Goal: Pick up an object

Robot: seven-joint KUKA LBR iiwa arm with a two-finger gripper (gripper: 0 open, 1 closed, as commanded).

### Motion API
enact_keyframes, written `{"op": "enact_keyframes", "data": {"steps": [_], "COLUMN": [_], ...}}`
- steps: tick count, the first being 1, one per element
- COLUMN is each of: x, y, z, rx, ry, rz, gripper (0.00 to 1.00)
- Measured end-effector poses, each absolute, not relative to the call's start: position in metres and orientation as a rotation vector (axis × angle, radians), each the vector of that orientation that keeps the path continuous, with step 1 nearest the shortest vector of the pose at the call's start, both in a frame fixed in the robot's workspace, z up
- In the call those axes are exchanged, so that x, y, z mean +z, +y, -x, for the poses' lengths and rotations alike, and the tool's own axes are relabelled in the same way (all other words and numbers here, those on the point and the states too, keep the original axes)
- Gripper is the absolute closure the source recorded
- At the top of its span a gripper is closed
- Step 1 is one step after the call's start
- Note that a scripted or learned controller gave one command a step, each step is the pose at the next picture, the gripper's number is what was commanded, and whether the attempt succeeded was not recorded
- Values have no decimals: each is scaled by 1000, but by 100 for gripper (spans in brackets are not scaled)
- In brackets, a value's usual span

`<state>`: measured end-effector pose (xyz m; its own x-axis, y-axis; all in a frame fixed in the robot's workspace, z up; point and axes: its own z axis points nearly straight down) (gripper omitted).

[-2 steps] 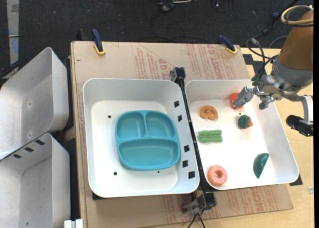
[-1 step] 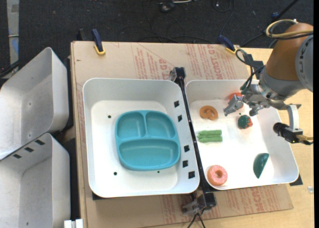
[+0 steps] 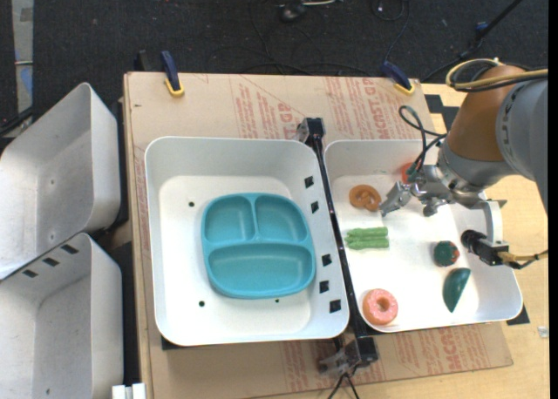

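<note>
From the fixed overhead camera, the end effector (image 3: 403, 198) hangs low over the right bin (image 3: 506, 301), in the right middle of the frame, its fingers spread apart and gripping nothing. It sits just right of an orange ring-shaped toy (image 3: 364, 197) near the bin's upper left, which looks like the nearest candidate to pick.

That ring seems light and rigid, probably smooth plastic, so it may skid on the white floor if nudged. A sensible hold would be across one side of the band, one finger through the hole, or across the whole outer width if the opening allows.

The right bin also holds a green ridged bar (image 3: 366, 238) lying flat just below the ring, a pink frosted doughnut (image 3: 380, 306) at the lower left corner, a small dark green round piece (image 3: 446, 253) and a teal leaf-shaped piece (image 3: 455, 288) toward the lower right. All lie apart from one another.

The left bin (image 3: 174, 162) carries a teal divided plate (image 3: 258, 245) with three compartments, nothing in them. Both bins rest on the table (image 3: 261, 97), in the centre of the frame.
</note>
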<state>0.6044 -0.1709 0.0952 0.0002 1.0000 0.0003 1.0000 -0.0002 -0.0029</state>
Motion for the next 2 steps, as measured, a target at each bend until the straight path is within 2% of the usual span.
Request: {"op": "enact_keyframes", "data": {"steps": [1, 2], "x": [109, 160], "y": [-171, -168], "z": [-606, -597], "rx": [-1, -3], "ry": [-2223, -2223], "rz": [2223, 2225], "gripper": [100, 100]}}
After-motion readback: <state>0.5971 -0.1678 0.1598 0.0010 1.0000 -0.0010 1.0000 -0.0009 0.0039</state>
